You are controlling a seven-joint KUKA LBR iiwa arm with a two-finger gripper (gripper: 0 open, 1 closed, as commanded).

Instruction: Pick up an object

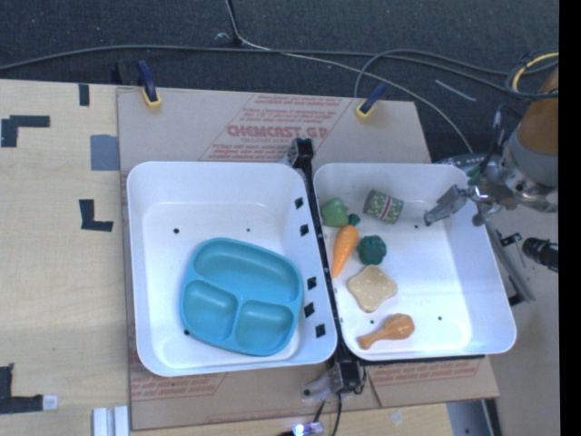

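The right bin [472,325] holds several toy foods: a green pepper [334,212], a small green-labelled can [383,206], an orange carrot [343,248], a dark green broccoli [371,249], a beige bread piece [372,287] and a tan drumstick [388,331]. My gripper [459,211] hovers over the right bin's far right corner, to the right of the can and apart from it. It is open, and nothing sits between its fingers.
A blue divided plate [241,295] lies in the left bin [145,198]. A black divider [313,243] with clips runs between the bins. Cables [399,57] trail over the dark floor behind, and two clamps hold the cardboard base.
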